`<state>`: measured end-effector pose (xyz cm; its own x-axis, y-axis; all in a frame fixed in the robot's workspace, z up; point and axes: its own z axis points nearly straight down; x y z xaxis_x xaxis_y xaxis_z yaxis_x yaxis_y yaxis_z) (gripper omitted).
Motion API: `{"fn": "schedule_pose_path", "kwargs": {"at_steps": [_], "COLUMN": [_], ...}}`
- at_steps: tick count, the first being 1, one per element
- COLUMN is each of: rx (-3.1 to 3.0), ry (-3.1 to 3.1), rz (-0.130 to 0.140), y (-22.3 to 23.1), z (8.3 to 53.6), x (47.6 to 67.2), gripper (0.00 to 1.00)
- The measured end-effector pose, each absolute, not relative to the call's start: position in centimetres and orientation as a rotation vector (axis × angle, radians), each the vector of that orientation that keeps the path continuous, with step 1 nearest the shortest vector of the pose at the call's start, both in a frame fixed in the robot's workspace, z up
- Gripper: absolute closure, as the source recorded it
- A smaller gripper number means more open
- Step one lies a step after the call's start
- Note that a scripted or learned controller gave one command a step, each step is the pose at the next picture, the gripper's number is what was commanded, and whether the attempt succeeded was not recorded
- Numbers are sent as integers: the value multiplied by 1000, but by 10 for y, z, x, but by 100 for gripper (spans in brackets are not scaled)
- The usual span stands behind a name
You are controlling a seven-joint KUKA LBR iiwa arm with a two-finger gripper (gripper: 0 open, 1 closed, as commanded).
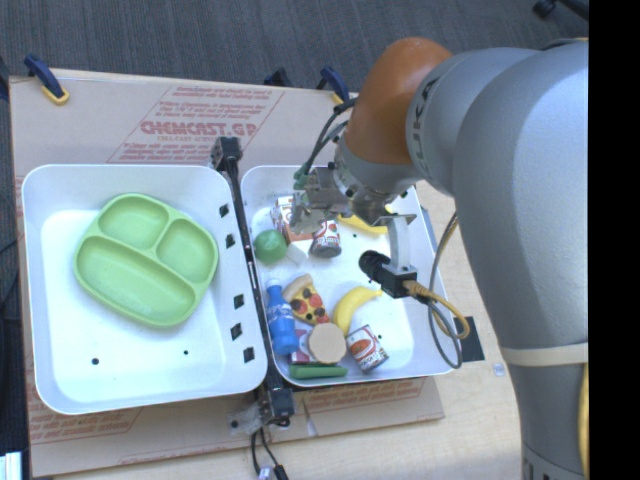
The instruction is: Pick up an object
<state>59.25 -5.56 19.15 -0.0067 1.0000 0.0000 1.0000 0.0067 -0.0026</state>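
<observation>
Starting at the near edge of the bench, a black clip sits where the two bins meet. Just beyond it, at 6 o'clock in the right bin, lies a green stick-shaped piece, with a red-and-white can on its side at about 5 o'clock and a tan round disc between them. A blue bottle lies along the bin's 8 o'clock wall, a toy pizza slice touching it at its 2 o'clock, and a yellow banana curves near the middle. Farther in, a green ball rests at 10 o'clock, and a second small red-and-white can stands tilted just at its 3 o'clock. Another yellow piece lies at 1 o'clock, partly under the arm. The gripper hangs low over the bin's 11 to 12 o'clock part, directly above that second can and a white-and-red packet; whether it is clenched or released cannot be told, and nothing is seen gripped. The left bin holds a green divided plate at its centre. Beyond both bins lies cardboard with red print, and blue clamps sit at the far corners.
</observation>
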Motion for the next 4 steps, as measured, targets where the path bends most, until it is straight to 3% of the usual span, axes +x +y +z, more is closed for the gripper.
{"fn": "schedule_pose_path", "kwargs": {"at_steps": [1,3,4], "rx": [-2216,-2215,-2217], "ry": [-2225,-2226,-2226], "rz": [1,0,-1], "y": [-73,-59,-74], "z": [192,199,208], "x": [614,639,635], "gripper": [100,100,100]}}
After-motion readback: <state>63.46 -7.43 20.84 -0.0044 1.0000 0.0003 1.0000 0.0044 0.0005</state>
